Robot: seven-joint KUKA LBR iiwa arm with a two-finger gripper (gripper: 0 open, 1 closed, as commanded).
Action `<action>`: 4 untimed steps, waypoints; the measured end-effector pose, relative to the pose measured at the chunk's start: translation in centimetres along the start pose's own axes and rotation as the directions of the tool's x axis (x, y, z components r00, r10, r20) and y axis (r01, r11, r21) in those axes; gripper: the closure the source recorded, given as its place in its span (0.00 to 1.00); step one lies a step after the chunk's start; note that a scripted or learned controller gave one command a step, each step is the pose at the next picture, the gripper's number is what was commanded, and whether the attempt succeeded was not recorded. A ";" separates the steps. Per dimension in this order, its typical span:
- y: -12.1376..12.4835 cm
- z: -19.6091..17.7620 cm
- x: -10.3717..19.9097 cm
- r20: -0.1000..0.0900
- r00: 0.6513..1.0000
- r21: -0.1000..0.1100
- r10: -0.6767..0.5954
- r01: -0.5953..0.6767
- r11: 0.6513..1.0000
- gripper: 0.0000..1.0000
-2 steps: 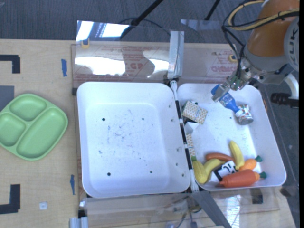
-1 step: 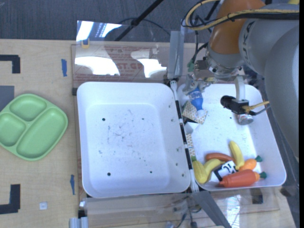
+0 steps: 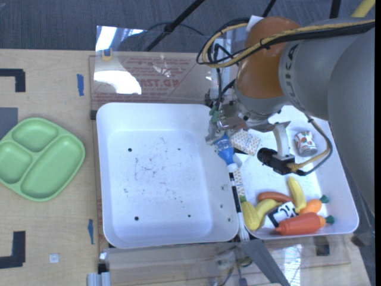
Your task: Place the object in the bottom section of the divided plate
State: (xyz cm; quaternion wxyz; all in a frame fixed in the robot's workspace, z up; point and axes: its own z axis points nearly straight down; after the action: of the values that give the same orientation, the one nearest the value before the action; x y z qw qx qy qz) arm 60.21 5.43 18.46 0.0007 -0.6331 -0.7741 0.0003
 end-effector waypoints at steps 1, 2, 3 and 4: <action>0.3 4.1 2.7 0.000 0.989 -0.003 0.150 -0.150 0.989 1.00; -0.5 -1.3 0.8 0.001 0.965 -0.002 0.263 -0.263 0.965 1.00; 0.1 3.1 8.9 0.000 0.947 0.003 0.321 -0.321 0.947 1.00; 0.1 3.0 8.9 0.000 0.947 0.003 0.321 -0.321 0.947 0.00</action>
State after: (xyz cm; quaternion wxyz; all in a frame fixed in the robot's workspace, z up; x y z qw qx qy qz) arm 58.57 14.19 15.44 0.0015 -0.7506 -0.6608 0.0015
